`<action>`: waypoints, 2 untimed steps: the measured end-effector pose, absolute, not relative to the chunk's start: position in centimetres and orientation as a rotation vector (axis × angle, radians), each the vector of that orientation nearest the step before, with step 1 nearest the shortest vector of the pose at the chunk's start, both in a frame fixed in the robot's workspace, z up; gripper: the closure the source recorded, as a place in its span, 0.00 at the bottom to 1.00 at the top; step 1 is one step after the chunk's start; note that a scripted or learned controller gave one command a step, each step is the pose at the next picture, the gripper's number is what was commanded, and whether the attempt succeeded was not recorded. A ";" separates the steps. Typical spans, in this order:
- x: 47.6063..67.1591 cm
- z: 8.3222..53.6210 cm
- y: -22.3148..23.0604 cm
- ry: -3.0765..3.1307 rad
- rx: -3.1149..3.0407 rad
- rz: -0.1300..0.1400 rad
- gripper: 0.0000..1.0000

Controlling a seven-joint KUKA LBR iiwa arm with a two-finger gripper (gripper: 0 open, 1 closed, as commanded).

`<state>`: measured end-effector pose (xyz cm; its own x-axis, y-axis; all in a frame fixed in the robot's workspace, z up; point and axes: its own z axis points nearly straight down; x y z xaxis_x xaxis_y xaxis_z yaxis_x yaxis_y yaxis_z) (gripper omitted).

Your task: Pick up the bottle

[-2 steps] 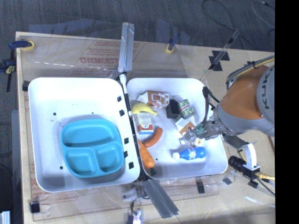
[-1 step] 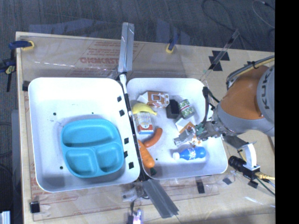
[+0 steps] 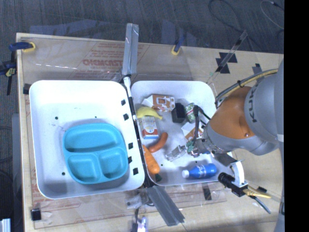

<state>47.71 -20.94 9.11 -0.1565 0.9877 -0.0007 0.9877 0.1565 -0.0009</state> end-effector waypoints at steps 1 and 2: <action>47.7 15.9 -21.0 -2.575 -1.799 0.000 0.00; 47.8 23.9 -21.1 -2.534 -1.860 0.000 0.00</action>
